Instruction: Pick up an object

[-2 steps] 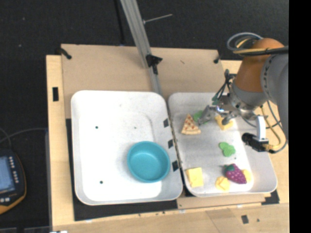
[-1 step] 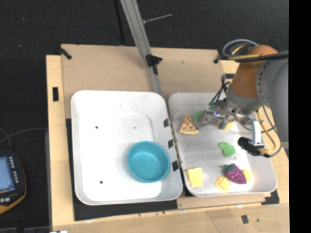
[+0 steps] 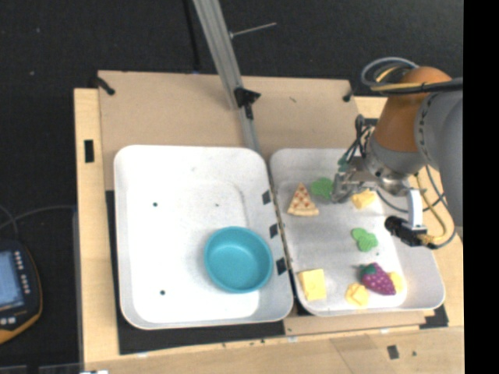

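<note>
The right bin (image 3: 312,162) holds several toy foods. A pizza slice (image 3: 302,202) lies near its left wall, with a green piece (image 3: 321,187) just right of it. My gripper (image 3: 343,188) is low over the bin's back part, between the green piece and a small yellow piece (image 3: 363,200). A green vegetable (image 3: 364,239) sits mid-bin. Purple grapes (image 3: 377,278), a yellow block (image 3: 313,284) and a small yellow piece (image 3: 356,294) lie along the front. I see nothing held.
The left bin (image 3: 156,178) contains a teal bowl (image 3: 238,259) at its front right. A slanted metal pole (image 3: 222,53) rises behind the bins. Cables and a black connector (image 3: 405,230) hang off the wrist over the right bin's right side.
</note>
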Tool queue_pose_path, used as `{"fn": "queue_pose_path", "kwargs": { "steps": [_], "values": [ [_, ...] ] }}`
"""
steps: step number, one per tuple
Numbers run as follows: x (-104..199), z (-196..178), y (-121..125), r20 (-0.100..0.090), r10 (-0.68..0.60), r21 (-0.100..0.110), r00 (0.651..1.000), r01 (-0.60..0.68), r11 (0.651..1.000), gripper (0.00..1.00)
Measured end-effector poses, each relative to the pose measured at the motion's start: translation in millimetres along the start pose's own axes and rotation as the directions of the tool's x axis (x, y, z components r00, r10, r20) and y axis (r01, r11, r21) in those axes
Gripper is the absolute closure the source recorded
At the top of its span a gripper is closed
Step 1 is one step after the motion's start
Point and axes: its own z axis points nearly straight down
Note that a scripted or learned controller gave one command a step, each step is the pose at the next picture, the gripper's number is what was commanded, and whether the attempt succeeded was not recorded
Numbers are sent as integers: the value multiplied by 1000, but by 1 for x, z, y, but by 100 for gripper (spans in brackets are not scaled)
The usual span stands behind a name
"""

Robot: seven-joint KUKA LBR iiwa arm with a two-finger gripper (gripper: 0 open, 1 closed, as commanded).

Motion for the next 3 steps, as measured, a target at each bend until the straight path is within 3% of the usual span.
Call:
{"fn": "queue_pose_path", "kwargs": {
  "steps": [2,3],
  "values": [
    [2,-106,2,-1,-10,-2,1000,10,1000,100],
    [46,-116,-4,-4,-14,3,1000,14,1000,100]
  ]
}}
